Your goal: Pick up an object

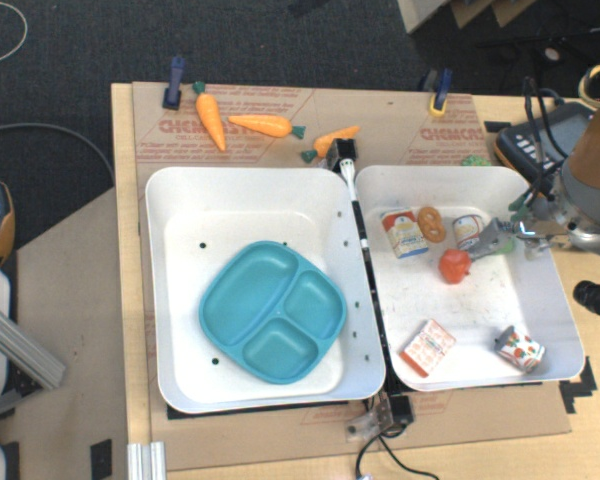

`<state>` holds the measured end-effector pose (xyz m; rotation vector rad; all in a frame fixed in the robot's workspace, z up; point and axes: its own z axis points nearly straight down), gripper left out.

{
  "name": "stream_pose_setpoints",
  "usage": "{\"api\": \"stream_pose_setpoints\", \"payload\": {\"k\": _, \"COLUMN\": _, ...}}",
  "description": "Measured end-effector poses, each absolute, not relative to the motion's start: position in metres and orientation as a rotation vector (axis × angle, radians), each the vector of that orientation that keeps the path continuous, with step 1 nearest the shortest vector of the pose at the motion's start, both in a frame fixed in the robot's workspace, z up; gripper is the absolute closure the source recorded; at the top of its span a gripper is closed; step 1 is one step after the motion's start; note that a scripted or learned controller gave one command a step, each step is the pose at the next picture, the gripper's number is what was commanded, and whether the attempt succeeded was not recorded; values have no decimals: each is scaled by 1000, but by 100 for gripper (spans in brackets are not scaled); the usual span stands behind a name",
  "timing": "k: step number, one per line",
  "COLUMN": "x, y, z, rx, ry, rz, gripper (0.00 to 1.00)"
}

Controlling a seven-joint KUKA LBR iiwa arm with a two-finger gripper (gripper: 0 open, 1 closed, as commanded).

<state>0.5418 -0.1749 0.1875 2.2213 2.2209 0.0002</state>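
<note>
The right bin [550, 298] holds several small items. There is a red-and-white carton [405, 234], a brown pretzel [431, 223] and a small can [467, 230] near its back. A red round toy [455, 266] lies in the middle. A pink packet [428, 348] and a small red-and-white box [521, 349] lie near the front. My gripper [495, 241] reaches in from the right, low over the bin. Its tip is just right of the red toy and below the can. Nothing visibly sits in its grasp.
The left bin [180, 218] carries a teal divided plate [272, 311]. Three orange toy carrots [262, 125] lie on the cardboard behind the bins. Blue clamps [173, 81] stand at the back edge. A black divider [355, 218] runs between the bins.
</note>
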Motion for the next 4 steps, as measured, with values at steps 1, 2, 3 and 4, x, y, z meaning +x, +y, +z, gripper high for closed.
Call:
{"api": "stream_pose_setpoints", "payload": {"k": 1, "x": 547, "y": -167, "z": 87, "rx": 2228, "ry": 2229, "rz": -6, "gripper": 0}}
{"api": "stream_pose_setpoints", "payload": {"k": 2, "x": 550, "y": -169, "z": 104, "rx": 2221, "ry": 2219, "rz": 1, "gripper": 100}}
{"api": "stream_pose_setpoints", "payload": {"k": 3, "x": 550, "y": -169, "z": 103, "rx": 2222, "ry": 2220, "rz": 1, "gripper": 0}}
{"api": "stream_pose_setpoints", "payload": {"k": 4, "x": 600, "y": -160, "z": 84, "rx": 2215, "ry": 2223, "rz": 3, "gripper": 0}}
